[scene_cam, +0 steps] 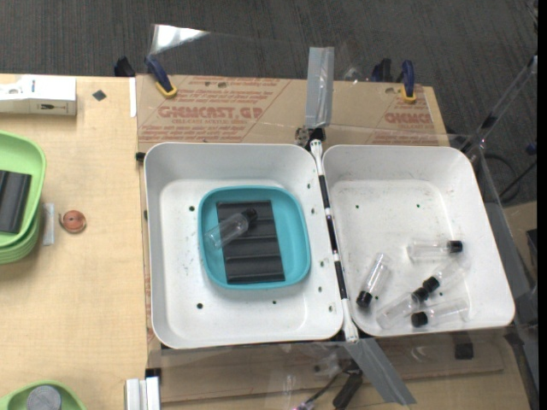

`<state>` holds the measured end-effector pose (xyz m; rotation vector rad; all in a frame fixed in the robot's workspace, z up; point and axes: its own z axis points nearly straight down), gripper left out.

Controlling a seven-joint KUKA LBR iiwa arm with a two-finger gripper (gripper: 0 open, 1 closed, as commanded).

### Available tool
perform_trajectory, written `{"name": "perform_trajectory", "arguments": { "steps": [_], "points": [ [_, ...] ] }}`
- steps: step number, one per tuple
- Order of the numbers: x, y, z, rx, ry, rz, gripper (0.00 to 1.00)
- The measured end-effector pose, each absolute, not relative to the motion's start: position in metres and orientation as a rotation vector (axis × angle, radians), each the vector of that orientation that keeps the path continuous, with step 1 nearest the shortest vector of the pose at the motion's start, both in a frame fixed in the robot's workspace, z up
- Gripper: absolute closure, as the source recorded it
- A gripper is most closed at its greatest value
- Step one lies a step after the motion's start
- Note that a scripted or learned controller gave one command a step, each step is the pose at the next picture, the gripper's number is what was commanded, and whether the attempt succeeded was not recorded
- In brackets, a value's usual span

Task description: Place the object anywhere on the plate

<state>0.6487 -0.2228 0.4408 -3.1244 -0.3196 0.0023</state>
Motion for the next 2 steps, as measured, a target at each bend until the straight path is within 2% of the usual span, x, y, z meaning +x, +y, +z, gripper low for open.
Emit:
{"name": "perform_trajectory", "arguments": {
  "steps": [2],
  "points": [
    [0.6527, -0.2231, 0.4389, -3.123, -0.315, 0.008, 0.00]
  ]
}}
